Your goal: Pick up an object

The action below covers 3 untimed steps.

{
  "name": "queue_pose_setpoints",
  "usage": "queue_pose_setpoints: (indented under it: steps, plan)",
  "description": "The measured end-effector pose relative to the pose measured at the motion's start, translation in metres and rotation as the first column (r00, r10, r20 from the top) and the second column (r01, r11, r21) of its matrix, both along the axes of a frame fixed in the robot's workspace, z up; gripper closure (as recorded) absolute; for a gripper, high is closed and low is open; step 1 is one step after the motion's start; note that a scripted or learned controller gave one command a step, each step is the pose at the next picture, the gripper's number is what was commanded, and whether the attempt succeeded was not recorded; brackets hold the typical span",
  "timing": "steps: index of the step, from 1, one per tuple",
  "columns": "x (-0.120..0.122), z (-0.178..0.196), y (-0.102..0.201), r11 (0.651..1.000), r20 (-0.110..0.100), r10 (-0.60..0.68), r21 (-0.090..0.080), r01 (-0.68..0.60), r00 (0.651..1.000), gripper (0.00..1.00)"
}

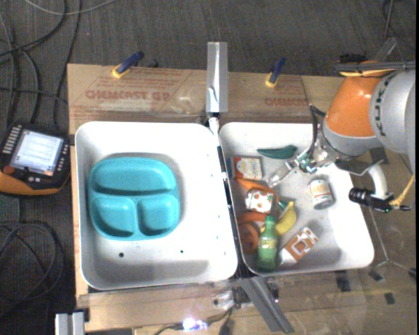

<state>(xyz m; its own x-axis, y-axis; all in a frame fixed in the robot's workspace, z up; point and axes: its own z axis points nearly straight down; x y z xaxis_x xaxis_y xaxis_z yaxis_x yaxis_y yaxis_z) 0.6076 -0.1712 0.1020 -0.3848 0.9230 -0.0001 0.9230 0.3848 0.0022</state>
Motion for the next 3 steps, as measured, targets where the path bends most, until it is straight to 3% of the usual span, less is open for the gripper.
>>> queue_pose_setpoints:
  steps: [1, 2, 3]
  plan:
    - [-0.005, 0.117, -0.01, 0.998, -0.001, -0.061, -0.002, 0.061, 0.998, 0.0]
    - [-0.008, 0.002, 0.036, 0.998, 0.016, -0.068, 0.002, 0.068, 0.998, 0.0]
    - [-0.029, -0.011, 0.036, 1.0, 0.015, 0.001, -0.005, -0.001, 1.0, 0.0]
